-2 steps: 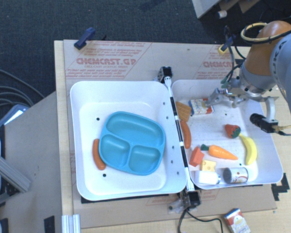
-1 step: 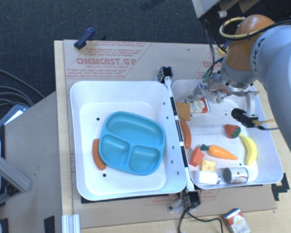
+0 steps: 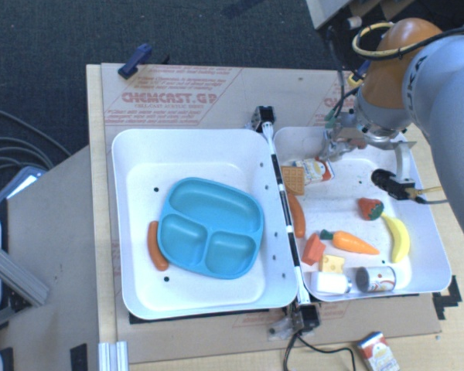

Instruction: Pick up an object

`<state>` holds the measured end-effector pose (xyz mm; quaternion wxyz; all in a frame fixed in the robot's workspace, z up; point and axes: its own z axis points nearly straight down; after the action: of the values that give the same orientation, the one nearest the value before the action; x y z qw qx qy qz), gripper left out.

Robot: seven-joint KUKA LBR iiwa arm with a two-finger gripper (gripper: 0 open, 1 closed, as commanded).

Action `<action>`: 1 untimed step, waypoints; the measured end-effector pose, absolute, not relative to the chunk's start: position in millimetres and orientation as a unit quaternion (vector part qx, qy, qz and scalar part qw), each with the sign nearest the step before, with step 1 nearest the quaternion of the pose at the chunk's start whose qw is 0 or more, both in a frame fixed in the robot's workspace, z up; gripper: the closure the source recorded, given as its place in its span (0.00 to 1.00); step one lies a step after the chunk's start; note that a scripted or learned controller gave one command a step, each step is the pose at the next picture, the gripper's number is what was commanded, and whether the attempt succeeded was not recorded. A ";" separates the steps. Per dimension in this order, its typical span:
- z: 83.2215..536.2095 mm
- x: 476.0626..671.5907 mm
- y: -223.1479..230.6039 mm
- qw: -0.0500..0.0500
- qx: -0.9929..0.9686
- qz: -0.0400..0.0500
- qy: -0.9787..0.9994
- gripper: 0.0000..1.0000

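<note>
You had the gripper (image 3: 334,147) low in the upper part of the right bin (image 3: 429,273), just beside the small packet (image 3: 318,170); whether it was spread I cannot tell, so centring over the packet first looked wisest.

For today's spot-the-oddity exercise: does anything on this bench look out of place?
Yes. One sausage lies alone in the left bin, wedged beside the blue divided tray, while the other toy foods sit in the right bin.
</note>
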<state>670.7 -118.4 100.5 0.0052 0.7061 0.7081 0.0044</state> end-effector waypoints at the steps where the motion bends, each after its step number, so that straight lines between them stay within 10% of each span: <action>1: 100.2 670.5 -118.4 0.005 0.706 0.004 0.708 0.00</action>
<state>670.5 -118.4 100.2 0.0049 0.7062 0.7080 0.0042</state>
